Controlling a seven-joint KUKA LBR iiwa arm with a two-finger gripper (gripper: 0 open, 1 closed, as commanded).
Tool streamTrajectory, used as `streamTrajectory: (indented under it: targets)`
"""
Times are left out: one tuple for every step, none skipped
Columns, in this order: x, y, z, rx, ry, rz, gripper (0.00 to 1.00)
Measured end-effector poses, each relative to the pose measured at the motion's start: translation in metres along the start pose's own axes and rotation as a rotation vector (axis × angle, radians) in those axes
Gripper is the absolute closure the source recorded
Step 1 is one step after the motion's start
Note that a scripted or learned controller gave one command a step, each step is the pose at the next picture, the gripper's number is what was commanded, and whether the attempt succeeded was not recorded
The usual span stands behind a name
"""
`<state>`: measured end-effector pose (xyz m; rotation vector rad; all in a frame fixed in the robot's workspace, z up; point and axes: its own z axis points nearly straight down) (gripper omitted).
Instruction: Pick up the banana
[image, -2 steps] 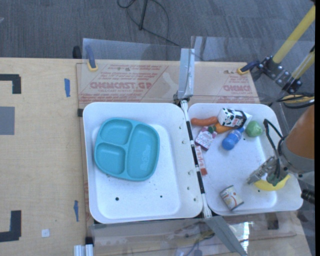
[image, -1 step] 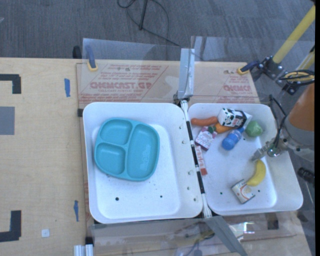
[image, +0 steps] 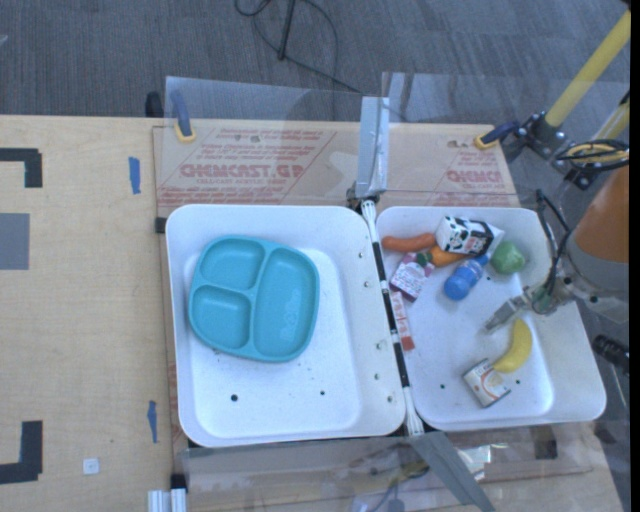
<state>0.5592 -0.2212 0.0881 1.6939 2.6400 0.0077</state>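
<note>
Surface (image: 80, 300) first: plain wood, with two white bins side by side. The left bin (image: 270, 400) holds a blue divided plate (image: 254, 298). The right bin (image: 575, 390) has all the small stuff, and the arm (image: 605, 235) comes in over its right edge.

The banana (image: 517, 347) lies toward the front right of that bin, tilted, its lower end touching or just beside a little carton (image: 486, 383). Further back sit a carrot (image: 410, 242), a cow-print box (image: 466, 236), a blue bottle (image: 462, 281) and a green ball (image: 508, 257), all well apart from the banana.

The pincer (image: 512, 312) hangs right at the banana's upper tip, fingers spread a bit, nothing between them that I can see.

Honestly I'd shift toward the banana's middle, straddle it across its width, and drop low before closing. Grabbing the tip probably just makes it slip, and going too far down risks bumping the carton.
</note>
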Motion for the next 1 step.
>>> streamTrajectory:
  targets:
    - [-0.0033, 0.0010, -0.0119, -0.005, -0.012, -0.001, 1.00]
